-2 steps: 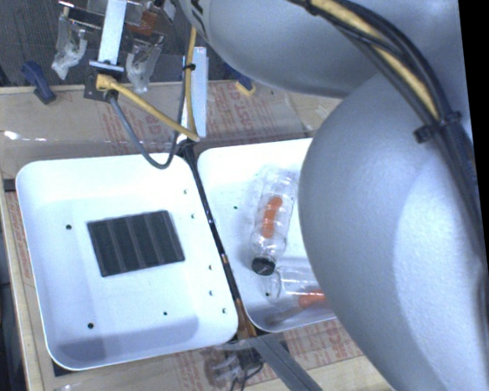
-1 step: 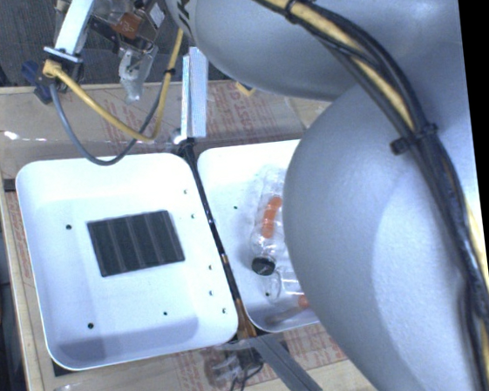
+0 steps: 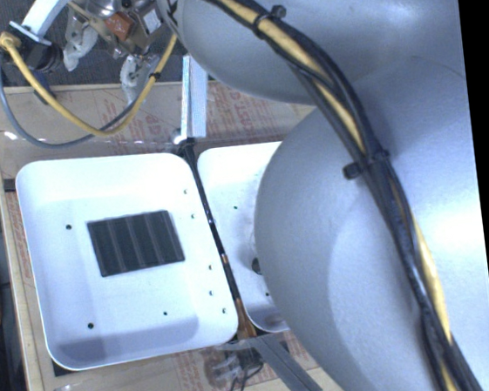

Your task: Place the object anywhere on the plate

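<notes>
Grey arm (image 3: 361, 221) hides right bin (image 3: 236, 235); left bin (image 3: 50, 256) w/ dark ribbed plate (image 3: 136, 242); gripper (image 3: 104, 40) state unclear.

Bright overhead light; glare on arm (image 3: 382, 174), soft shadow in left bin (image 3: 121, 344); pic slightly soft.

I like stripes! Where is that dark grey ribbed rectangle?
The dark grey ribbed rectangle lies flat near the middle of the left white bin, well left of the big grey arm.
</notes>
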Controlling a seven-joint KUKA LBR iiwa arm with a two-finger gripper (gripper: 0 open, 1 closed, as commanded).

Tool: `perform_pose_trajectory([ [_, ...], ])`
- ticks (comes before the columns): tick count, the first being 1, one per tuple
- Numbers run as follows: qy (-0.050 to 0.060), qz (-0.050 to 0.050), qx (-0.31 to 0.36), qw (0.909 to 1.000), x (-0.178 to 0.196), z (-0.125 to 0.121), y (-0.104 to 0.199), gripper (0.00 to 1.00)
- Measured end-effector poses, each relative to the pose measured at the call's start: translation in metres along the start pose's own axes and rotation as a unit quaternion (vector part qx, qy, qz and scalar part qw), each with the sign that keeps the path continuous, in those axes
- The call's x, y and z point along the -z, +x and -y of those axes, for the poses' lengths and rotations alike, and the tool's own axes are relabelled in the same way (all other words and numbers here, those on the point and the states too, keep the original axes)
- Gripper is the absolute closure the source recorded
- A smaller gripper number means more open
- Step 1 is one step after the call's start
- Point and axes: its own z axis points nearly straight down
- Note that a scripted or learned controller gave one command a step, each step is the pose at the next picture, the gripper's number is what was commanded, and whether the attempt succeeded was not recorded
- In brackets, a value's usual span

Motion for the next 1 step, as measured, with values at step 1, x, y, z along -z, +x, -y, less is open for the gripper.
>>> perform_pose_trajectory([
  [1, 0.002, 0.004, 0.112, 0.9937, -0.1736, 0.0145, -0.0527, 0.0],
])
